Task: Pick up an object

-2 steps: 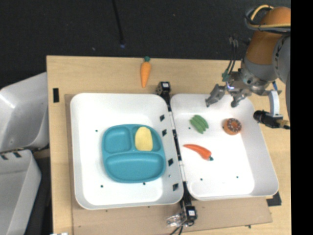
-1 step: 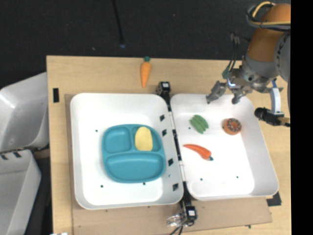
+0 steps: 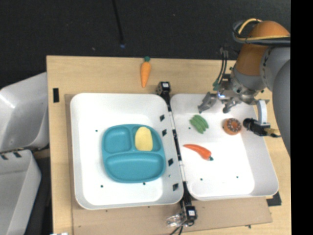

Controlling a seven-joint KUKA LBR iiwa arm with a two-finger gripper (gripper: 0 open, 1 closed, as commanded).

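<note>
Claw (image 3: 218,103): you see its fingers spread open, holding nothing | green object (image 3: 199,123): ridged, leaf-like, just below the claw | red pepper (image 3: 198,151): further below | round brown item (image 3: 232,126): beside, right of claw | writing: none you can read

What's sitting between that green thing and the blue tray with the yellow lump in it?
In the camera view, between the green object and the blue tray lie bare white bin floor and the bins' meeting rims, with small black clips. No other object.
</note>
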